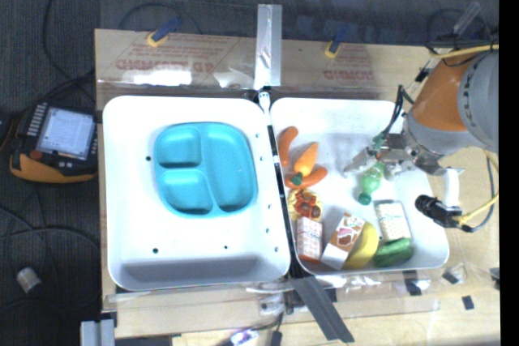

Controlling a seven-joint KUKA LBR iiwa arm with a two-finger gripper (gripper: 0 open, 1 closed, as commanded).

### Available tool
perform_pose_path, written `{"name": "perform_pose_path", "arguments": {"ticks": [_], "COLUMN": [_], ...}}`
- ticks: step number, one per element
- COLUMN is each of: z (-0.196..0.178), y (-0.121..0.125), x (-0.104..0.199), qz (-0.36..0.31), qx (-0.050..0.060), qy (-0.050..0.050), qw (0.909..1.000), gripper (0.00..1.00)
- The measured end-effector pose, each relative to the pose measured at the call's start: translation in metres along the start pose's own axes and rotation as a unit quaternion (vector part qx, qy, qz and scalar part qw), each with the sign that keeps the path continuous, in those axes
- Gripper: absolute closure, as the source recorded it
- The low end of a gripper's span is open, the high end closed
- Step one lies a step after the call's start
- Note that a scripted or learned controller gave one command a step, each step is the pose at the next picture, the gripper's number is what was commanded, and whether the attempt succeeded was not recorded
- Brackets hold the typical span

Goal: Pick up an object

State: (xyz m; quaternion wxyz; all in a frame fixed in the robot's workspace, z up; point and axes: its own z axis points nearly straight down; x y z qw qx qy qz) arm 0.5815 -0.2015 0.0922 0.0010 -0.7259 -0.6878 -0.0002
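Note:
My gripper (379, 156) hangs low in the right bin (340, 116), near its right side, with the orange-banded wrist (442, 101) behind it. Just below and slightly left of it lies a small green bottle (366, 185); whether the gripper touches it is unclear. Two orange carrots (302, 158) lie at the bin's left wall. Below them lie a small red-patterned packet (304, 202) and a red and white box (309, 237). Along the front edge are a carton (344, 237), a yellow banana (364, 247), a green cucumber (392, 252) and a white can (392, 220).
The left bin (130, 198) holds a blue divided plate (204, 168). A raised divider (274, 174) separates the two bins. A black cable connector (434, 209) hangs off the arm above the right bin's right rim. Bare floor of the right bin shows at its back (340, 130).

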Motion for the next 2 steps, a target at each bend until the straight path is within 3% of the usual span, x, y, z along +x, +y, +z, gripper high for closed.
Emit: {"name": "perform_pose_path", "arguments": {"ticks": [1,2], "z": [-0.007,-0.111], "y": [0.000,0.031], "x": [0.001,0.043], "qz": [0.000,-0.017], "qx": [0.001,0.001], "qy": [0.001,-0.001], "qw": [1.0000,0.9999], "gripper": [1.00,1.00]}}
